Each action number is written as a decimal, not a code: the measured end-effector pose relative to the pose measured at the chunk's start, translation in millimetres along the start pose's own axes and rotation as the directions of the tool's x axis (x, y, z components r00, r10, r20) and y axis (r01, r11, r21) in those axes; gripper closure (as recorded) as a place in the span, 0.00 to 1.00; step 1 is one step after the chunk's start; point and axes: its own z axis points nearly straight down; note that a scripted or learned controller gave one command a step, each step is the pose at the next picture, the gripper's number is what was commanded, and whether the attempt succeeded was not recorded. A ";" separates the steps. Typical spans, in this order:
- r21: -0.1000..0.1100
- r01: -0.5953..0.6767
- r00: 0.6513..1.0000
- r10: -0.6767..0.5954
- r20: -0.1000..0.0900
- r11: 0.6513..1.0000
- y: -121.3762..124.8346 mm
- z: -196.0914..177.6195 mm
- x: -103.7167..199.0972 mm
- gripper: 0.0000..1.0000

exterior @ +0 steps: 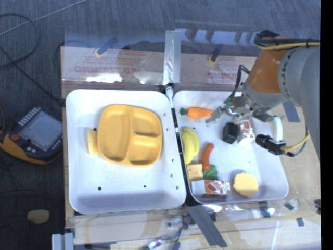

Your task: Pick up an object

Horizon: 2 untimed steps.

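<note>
My gripper (222, 114) hangs over the upper middle of the right bin (276, 189), just right of an orange carrot (199, 112) that lies near the bin's back left corner. Below the carrot a yellow banana (190, 142) lies along the left wall. A red chili-shaped piece (207, 155) is beside it. At the front of the bin sit a pale yellow block (194, 172), a small green piece (211, 173), a red and white box (217, 188) and a round yellow piece (245, 184). Nothing shows in the gripper's grasp.
The left bin (83, 191) holds a yellow divided plate (129, 134) with a pale yellow piece (92, 142) at its left edge. The arm's orange band (265, 72) rises over the right bin's back right. A handheld controller (36, 134) lies on the floor at left.
</note>
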 end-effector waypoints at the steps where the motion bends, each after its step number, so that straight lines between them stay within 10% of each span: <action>1: -0.001 0.000 1.000 0.000 0.000 1.000 0.7 -9.2 -0.3 1.00; 2: 0.012 0.373 0.928 -0.373 -0.015 0.928 1.0 25.9 -49.5 1.00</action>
